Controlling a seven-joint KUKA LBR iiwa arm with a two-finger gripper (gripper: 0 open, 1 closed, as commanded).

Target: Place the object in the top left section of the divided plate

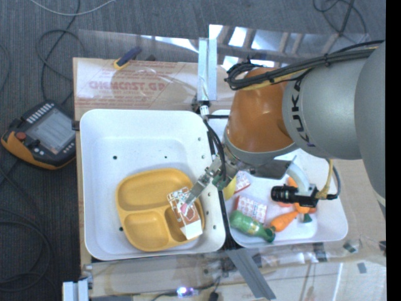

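Note:
A yellow divided plate (125, 196) lies in the left bin (100, 137), toward its front right. A small white and red carton (190, 218) stands tilted over the plate's lower right section, beside the rim. My gripper (183, 200) reaches in from the right over the wall between the bins, and its thin fingers meet at the carton's top, shut on it. The plate's wide upper section and its lower left section show bare yellow.
The right bin (326, 231) holds a green bottle (250, 224), an orange carrot (285, 219), a pink and white packet (254, 207) and a yellow and red item (242, 182). The arm's bulky orange wrist (260, 118) hangs over that bin's back.

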